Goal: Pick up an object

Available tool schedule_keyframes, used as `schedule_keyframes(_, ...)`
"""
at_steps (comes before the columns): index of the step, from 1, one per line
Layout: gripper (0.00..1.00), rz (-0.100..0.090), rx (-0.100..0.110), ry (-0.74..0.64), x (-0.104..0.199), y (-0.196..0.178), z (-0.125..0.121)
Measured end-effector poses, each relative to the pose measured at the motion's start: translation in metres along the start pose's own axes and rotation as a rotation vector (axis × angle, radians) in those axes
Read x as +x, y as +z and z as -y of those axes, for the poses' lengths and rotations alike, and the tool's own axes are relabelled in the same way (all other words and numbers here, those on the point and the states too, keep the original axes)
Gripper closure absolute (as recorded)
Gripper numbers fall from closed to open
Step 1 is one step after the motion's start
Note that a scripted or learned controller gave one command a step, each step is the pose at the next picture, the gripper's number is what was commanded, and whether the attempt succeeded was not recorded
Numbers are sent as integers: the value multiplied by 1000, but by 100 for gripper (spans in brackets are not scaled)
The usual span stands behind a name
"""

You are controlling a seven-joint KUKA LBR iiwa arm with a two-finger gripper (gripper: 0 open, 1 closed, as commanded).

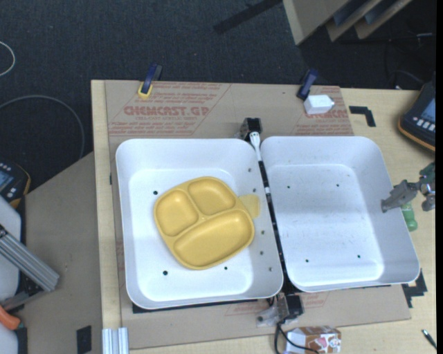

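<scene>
Dark carpet floor (83,41), tan bench board (208,104), cables (41,110), wooden furniture (332,17)

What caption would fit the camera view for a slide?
A yellow divided plate lies in the left bin, while the claw sits at the right bin's right rim.

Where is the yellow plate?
The plate lies flat in the left bin, filling its middle, with its tab close to the wall shared with the right bin.

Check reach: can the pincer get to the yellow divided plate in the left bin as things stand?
Probably yes. The pincer sits at the right bin's far rim; the yellow plate lies flat and uncovered in the left bin, nothing between them but the bins' low rims.
</scene>
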State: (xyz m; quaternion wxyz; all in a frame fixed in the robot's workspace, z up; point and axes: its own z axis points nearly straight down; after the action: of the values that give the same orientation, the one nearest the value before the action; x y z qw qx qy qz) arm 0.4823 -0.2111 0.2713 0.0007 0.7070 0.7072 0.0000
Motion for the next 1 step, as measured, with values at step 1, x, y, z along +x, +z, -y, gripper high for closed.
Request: schedule_keyframes(1, 0, 4, -21, -5, 65, -274, 2)
